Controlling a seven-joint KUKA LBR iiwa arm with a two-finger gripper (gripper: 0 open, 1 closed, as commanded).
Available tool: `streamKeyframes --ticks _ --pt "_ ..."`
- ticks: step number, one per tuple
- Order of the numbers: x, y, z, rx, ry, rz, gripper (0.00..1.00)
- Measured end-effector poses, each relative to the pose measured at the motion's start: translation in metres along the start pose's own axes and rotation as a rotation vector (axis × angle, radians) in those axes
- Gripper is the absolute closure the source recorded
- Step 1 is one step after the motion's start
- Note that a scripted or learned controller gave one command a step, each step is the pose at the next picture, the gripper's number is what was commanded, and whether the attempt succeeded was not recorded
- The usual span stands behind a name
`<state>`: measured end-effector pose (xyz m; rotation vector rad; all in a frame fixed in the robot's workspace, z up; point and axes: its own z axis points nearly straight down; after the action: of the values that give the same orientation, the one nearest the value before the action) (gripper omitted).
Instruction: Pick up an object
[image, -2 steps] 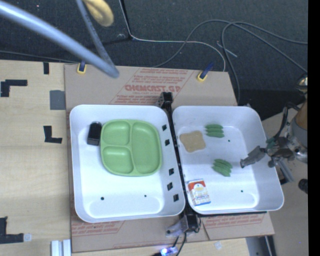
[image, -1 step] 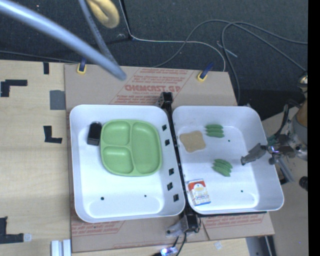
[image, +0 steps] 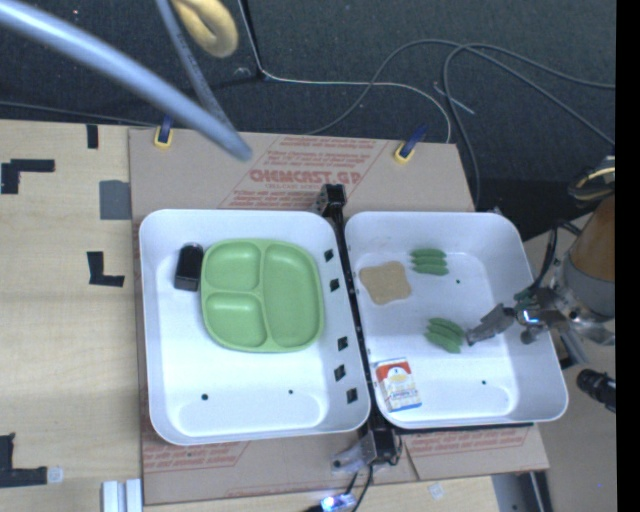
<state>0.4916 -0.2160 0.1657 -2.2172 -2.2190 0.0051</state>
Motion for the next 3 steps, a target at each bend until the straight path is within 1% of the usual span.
streamKeyframes --ticks 1,2,3 --pt "0.007 0.006 0.060 0.001 0.001 -0.001 0.00" --pt "0.007 0.006 0.081 -0.006 -0.003 0.000 0.00" --pt "0.006 0.007 0.070 -0.009 -0.005 0.001 1.00"
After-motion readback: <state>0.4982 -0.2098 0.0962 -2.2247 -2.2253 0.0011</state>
